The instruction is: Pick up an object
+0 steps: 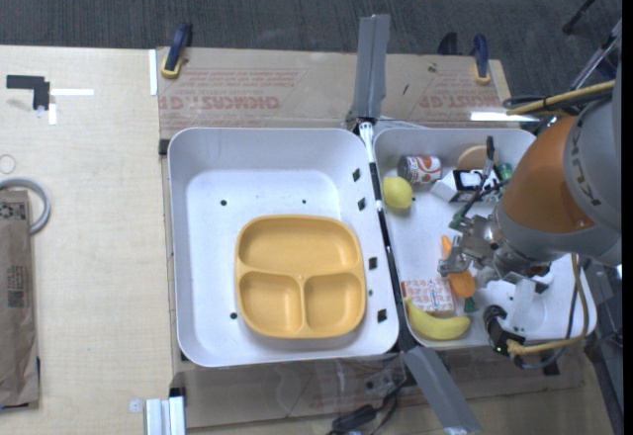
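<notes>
While the arm point(554, 196) reaches into the right bin point(388, 225), its pincer point(463, 260) sits low among the clutter, over an orange piece point(461, 283); I cannot tell its state. Nearby lie a banana point(437, 324), a lemon point(397, 192) and a can point(422, 168). A yellow divided plate point(300, 276) fills the left bin point(198, 225).

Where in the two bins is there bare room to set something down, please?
In the left bin, bare floor runs along the far wall and the left wall around the yellow divided plate. The right bin is crowded: lemon, can, banana and the arm; a narrow strip below the lemon is bare.
</notes>
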Robot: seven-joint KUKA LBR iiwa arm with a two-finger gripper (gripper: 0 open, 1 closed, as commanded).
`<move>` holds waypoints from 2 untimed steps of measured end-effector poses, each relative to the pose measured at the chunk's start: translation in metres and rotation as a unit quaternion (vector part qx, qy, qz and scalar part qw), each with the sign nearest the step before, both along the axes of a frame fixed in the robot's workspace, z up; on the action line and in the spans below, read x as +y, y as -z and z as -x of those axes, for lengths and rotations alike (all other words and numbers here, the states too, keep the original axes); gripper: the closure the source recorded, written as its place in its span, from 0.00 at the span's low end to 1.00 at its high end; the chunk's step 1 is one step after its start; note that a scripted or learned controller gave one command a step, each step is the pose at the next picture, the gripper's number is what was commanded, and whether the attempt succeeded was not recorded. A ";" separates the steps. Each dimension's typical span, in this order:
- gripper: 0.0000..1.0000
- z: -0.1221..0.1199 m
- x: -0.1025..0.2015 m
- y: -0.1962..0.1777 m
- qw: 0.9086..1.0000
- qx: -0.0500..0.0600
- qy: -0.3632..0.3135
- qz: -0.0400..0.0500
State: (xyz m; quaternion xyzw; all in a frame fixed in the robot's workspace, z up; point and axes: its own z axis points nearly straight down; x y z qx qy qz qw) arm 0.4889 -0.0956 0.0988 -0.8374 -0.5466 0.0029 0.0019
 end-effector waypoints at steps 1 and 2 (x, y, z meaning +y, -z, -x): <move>1.00 -0.030 0.020 -0.101 1.000 -0.002 0.015 0.001; 1.00 -0.097 0.034 -0.110 0.995 -0.001 0.100 0.002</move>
